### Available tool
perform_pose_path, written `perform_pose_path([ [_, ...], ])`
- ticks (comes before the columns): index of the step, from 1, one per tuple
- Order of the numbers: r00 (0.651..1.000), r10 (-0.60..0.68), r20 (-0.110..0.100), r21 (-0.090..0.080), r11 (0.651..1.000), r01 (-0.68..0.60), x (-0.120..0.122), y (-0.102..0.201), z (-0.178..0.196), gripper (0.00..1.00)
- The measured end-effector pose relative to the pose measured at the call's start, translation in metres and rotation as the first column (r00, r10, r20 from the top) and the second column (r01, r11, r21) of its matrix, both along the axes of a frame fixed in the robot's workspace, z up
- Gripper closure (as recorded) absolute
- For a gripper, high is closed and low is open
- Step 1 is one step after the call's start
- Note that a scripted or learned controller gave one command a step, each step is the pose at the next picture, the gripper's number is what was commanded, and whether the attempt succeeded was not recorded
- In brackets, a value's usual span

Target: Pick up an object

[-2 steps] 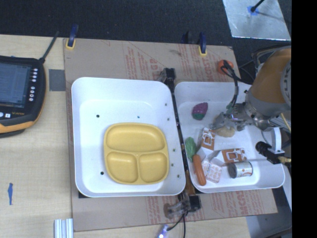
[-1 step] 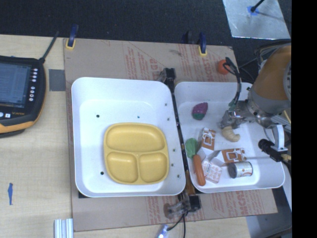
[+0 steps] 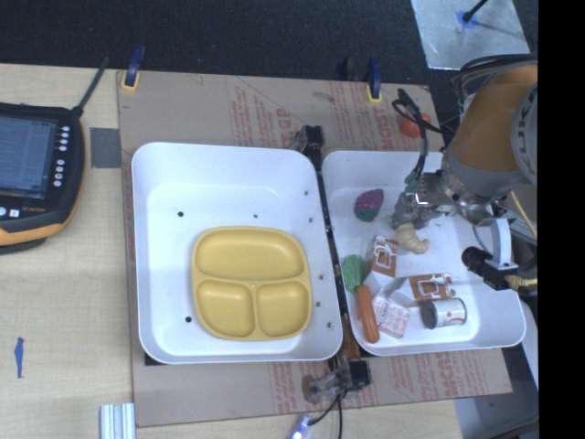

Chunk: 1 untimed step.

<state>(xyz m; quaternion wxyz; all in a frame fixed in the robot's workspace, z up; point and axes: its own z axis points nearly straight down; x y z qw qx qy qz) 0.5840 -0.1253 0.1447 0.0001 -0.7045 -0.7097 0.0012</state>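
Camera view puts your gripper (image 3: 413,216) low in the right bin (image 3: 498,332), just above the tan toy (image 3: 411,239); finger state is hidden, perhaps mid-grasp.

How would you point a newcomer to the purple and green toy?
Start at the right bin, then go to its upper left part, left of the gripper. The purple and green toy lies there alone on bare white floor; it is rounded, purple on top with green beneath.
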Motion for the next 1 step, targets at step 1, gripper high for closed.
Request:
perform_pose_path([
  [1, 1.000, 0.000, -0.002, 0.001, 1.000, 0.000, 0.0042, 0.0971, 0.0472, 1.00],
])
